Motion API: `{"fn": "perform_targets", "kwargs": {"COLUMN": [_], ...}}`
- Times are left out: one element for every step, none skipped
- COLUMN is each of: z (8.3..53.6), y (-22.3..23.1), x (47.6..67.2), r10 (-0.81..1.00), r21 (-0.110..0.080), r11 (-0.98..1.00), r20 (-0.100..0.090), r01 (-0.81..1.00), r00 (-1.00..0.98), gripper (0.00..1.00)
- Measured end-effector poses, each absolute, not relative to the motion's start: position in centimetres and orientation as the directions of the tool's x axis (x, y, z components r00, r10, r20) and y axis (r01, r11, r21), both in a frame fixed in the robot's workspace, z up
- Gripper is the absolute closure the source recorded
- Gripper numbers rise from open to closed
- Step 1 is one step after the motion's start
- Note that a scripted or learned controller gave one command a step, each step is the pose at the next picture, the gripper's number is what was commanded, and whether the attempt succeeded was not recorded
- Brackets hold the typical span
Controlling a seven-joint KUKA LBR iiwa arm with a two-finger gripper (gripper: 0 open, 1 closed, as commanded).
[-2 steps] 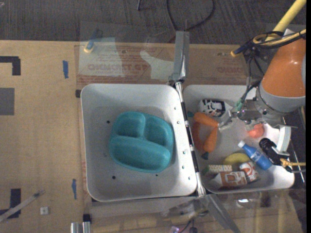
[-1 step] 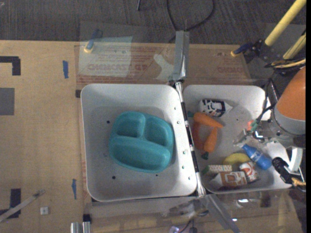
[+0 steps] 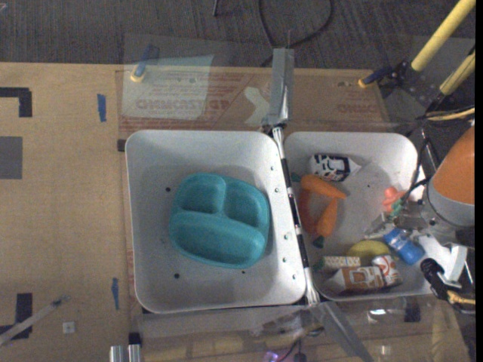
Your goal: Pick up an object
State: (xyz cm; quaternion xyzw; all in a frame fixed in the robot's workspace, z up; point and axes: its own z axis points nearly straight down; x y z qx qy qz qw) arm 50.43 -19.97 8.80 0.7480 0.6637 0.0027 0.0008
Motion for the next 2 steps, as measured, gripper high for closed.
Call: {"fn": "perform_targets", "kwargs": {"z": [9.8, 17.8], "y": [-20.3, -18.3], "x": [50.4, 51.7], "r10": [0.992, 0.983], "r21": [0.009, 0.000], "r11": [-0.125, -0.184], "r20": [0.000, -0.001], "r01": [0.992, 0.983], "r00": [0.125, 0.184], "gripper": [1.00, 1.00]}}
